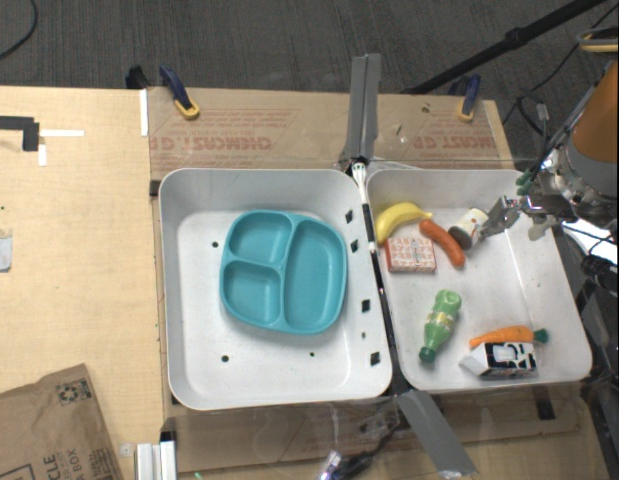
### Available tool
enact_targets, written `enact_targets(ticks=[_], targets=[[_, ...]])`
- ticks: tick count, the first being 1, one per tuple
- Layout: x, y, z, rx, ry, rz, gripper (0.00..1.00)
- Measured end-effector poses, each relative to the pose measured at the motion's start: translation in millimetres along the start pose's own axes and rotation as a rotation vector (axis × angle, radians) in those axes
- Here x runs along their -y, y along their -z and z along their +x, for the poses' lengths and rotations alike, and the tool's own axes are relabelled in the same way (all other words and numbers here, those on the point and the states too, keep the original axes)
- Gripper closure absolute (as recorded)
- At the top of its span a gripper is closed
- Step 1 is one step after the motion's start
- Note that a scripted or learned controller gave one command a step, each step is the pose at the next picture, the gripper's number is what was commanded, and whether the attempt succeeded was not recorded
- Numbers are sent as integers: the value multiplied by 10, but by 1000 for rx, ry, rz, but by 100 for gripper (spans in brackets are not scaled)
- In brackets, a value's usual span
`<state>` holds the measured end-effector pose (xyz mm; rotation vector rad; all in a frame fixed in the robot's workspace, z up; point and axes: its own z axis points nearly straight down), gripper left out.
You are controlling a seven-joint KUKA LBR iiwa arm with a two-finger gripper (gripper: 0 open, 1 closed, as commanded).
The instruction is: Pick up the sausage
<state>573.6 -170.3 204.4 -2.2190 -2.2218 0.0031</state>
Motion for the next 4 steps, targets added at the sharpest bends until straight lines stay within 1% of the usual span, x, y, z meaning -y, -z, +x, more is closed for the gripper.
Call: enact_targets(ticks=[1,2,3,4], targets=[[-258,-1074,375,2,98,-11,0],[-273,-963,368,2,95,-16,100],[-265,-974,369,1,95,-13,0],[-266,-883,355,2,92,-14,100]])
